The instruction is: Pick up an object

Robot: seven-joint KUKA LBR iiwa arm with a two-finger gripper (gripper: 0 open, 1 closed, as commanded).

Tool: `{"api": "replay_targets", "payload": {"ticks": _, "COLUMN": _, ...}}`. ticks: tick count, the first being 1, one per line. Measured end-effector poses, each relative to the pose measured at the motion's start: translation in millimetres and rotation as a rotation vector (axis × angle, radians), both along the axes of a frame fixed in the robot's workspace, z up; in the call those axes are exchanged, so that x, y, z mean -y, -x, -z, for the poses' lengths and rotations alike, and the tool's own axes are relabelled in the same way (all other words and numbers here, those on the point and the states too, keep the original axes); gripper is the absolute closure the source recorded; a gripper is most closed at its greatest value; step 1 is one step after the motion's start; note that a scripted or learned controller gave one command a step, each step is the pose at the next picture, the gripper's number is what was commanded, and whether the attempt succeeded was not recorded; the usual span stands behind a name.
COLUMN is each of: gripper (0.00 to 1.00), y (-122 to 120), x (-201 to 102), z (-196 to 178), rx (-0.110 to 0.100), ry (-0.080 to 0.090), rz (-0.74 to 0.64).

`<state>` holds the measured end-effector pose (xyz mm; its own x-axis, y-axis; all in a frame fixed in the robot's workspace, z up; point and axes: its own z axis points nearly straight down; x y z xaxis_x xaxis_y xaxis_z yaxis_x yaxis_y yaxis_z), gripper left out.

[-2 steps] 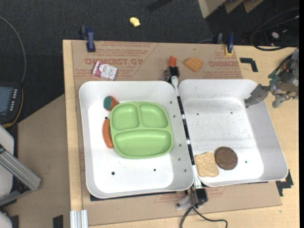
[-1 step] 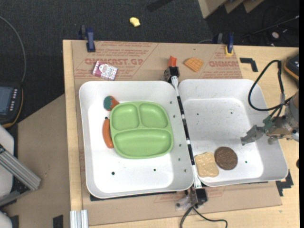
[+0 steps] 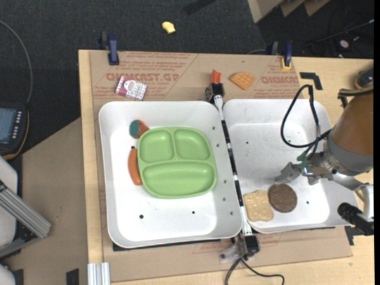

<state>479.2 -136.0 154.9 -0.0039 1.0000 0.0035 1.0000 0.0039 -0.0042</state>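
Reaching in from the right, the arm [image 3: 356, 132] is seen over the right bin [image 3: 261, 120], its gripper [image 3: 292, 172] held low above the bin floor. How far the hand is open cannot be told; the view is too small and blurred there. Nothing is seen held in it. A black cable [image 3: 295, 114] is looped above the wrist.

Just below the gripper, a round brown patty [image 3: 282, 198] is lying on the bin floor, close to the hand; contact cannot be confirmed. A pale cracker-like piece [image 3: 259, 205] is lying beside the patty, to its left, at the bin's near corner, the two touching or nearly so.

In the left bin [image 3: 113, 159], a green divided plate [image 3: 176, 161] is set near the middle. An orange sausage [image 3: 135, 166] is lying along the plate's left edge, and a small teal and red item [image 3: 138, 128] is noted at the plate's upper left corner.

On the board beyond the bins, a pink packet [image 3: 130, 88], an orange waffle piece [image 3: 241, 80] and a small orange-topped clip [image 3: 215, 83] are recorded. A yellow scrap [image 3: 168, 27] is lying on the dark floor.
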Motion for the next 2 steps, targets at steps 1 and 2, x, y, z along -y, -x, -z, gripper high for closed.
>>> {"api": "replay_targets", "payload": {"ticks": 1, "gripper": 0.0, "y": 1.2, "x": 9.5, "z": 46.1, "rx": -0.001, "ry": 0.002, "rz": 0.005}}
{"api": "replay_targets", "payload": {"ticks": 2, "gripper": 0.0, "y": -6.4, "x": 46.5, "z": 60.2, "rx": 0.006, "ry": 0.006, "rz": 0.006}}
